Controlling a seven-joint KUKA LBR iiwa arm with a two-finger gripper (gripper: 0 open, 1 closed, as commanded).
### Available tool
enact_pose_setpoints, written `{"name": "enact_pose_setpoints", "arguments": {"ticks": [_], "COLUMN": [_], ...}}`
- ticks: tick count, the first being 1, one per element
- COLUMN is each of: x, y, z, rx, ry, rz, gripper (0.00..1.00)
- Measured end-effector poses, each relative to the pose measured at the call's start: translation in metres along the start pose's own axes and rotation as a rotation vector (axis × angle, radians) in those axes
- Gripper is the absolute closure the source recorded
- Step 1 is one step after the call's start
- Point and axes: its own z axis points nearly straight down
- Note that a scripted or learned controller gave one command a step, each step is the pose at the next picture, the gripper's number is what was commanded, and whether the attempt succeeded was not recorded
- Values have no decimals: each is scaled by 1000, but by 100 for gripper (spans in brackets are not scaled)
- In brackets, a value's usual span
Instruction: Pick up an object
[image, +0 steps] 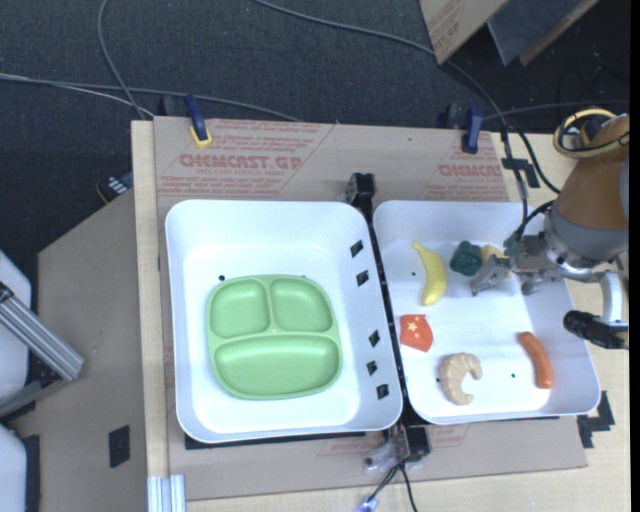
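From above, two shallow white bins sit side by side on a bench covered with brown cardboard. The left bin (190, 330) holds a green divided plate (273, 336), lying flat near its middle, with two small compartments on the far side and one long one on the near side. The right bin (575, 400) holds the loose objects. A yellow banana (431, 274) lies in its far left part, pointing roughly far to near. Just right of it is a dark green lump (465, 259), perhaps a toy vegetable. A red piece with an orange spot (416, 332) sits close to the bin's left wall, and a pale croissant (459, 377) lies near of it, toward the near edge. An orange-red sausage (535, 359) lies at a slant in the near right part, well apart from the croissant. The grey arm comes in from the right, and its gripper (492, 272) is low over the far part of the right bin, just beside the green lump on its right. How wide the claw stands, and whether it has hold of anything, cannot be told.
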Motion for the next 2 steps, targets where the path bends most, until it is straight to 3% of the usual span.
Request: {"name": "enact_pose_setpoints", "arguments": {"ticks": [1, 2], "x": [-1, 5], "y": [2, 1], "z": [-15, -60], "rx": [-8, -12], "ry": [-2, -4], "rz": [0, -1], "gripper": [100, 100]}}
